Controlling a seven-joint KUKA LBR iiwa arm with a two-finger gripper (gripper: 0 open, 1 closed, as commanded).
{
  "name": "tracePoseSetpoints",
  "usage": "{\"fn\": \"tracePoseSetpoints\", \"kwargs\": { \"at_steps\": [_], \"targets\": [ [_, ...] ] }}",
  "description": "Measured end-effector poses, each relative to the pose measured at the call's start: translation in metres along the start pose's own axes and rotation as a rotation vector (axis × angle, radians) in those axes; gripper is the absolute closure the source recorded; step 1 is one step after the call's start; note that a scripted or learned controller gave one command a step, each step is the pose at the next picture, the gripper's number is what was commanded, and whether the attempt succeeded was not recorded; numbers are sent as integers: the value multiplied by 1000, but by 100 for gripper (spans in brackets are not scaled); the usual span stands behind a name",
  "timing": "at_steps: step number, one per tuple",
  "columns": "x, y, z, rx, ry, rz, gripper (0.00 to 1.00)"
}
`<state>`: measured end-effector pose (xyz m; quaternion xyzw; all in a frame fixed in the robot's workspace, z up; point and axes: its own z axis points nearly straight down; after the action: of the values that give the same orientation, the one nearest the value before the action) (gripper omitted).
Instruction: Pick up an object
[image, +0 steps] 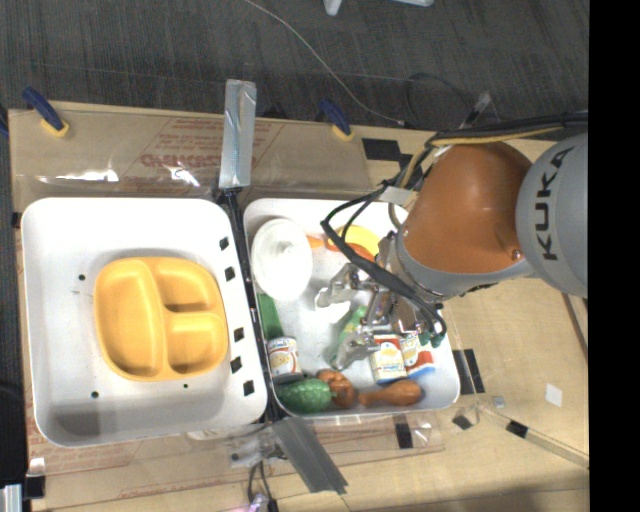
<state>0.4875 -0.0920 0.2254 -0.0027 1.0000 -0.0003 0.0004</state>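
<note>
The KUKA iiwa arm is extended in from three o'clock, with its gripper pointed downward and its metal fingers seen spread apart.

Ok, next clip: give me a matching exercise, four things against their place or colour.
Things:
1. divided tray
2. white cup
3. small jar
4. claw

Descriptions:
A. yellow, in the left bin
B. low in the right bin, by the divider
C. over the middle of the right bin
D. upper left of the right bin

Pairs: 1-A, 2-D, 3-B, 4-C
</note>
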Motion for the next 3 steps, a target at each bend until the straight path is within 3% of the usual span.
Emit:
{"fn": "tracePoseSetpoints", "kwargs": {
  "at_steps": [1, 2, 3],
  "targets": [
    [-43, -22, 59, -1, 2, 99, 0],
    [-40, -89, 134, -1, 0, 124, 0],
    [-77, -101, 132, 0, -3, -117, 0]
  ]
}}
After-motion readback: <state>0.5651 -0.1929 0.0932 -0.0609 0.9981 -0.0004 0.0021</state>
